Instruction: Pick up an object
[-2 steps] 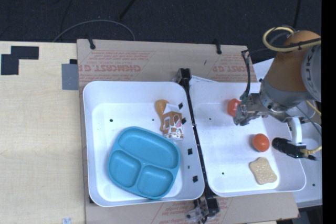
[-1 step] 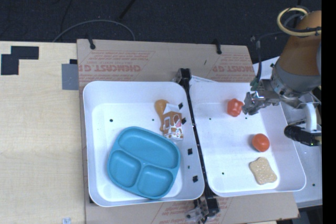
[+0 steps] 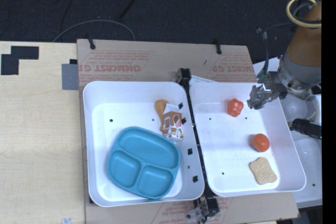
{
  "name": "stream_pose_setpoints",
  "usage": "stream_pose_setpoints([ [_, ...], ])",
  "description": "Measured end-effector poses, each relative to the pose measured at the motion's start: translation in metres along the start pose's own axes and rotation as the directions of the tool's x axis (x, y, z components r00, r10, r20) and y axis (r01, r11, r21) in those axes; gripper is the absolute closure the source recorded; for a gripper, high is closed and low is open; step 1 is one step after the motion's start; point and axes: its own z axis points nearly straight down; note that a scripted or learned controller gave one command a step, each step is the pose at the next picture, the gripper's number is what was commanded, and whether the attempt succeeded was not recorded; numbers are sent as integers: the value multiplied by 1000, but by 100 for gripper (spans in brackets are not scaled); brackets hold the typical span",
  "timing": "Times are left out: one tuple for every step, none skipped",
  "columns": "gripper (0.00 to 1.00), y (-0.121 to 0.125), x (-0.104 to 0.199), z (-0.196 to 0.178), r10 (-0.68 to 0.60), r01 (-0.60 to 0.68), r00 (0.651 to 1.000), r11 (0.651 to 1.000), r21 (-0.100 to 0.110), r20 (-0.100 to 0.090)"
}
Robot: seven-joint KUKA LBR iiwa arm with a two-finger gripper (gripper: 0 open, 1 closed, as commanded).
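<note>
The right bin point(image 3: 294, 139) holds a red pepper-like piece point(image 3: 235, 107) near its back, a round orange-red tomato point(image 3: 260, 142) lower right, and a tan bread slice point(image 3: 262, 170) near the front corner. In the left bin point(image 3: 97, 113) lie a blue divided plate point(image 3: 143, 162), a small printed packet point(image 3: 172, 126) and a tan-orange piece point(image 3: 161, 107). My gripper point(image 3: 257, 97) hangs over the right bin's back right part, just right of the red piece, nothing visible between its fingers.
A black divider point(image 3: 191, 128) runs between the bins. Brown cardboard point(image 3: 157, 63) lies under both bins. The arm's orange band point(image 3: 304, 47) and grey wrist stand over the right bin's far right edge. A wooden bench top point(image 3: 37, 128) extends to the left.
</note>
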Motion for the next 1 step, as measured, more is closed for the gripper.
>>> stream_pose_setpoints([
  [100, 11, 59, 12, -4, 4, 1000, 1000, 5, -3],
])
